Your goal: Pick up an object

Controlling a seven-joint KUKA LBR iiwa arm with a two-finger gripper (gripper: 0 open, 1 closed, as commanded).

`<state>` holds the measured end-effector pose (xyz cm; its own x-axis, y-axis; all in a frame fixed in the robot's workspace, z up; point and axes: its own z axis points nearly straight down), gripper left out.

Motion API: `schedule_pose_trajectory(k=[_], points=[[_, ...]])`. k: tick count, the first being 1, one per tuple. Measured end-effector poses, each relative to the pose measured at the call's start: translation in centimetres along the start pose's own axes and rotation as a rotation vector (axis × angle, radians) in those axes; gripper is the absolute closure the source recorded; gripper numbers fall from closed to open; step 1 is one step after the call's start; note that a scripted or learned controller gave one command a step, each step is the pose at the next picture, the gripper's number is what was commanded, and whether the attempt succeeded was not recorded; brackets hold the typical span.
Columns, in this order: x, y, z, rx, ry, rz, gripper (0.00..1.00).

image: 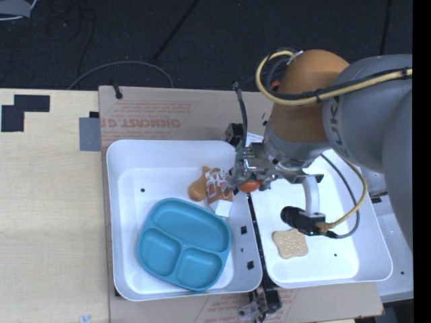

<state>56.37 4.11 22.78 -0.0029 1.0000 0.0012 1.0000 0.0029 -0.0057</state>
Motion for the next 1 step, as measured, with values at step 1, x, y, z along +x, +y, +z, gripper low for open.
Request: schedule_pose_trajectory(k=[1], points=[[5.41, -0.62, 0.53, 0.001, -0.001, -0.001, 1.00]])
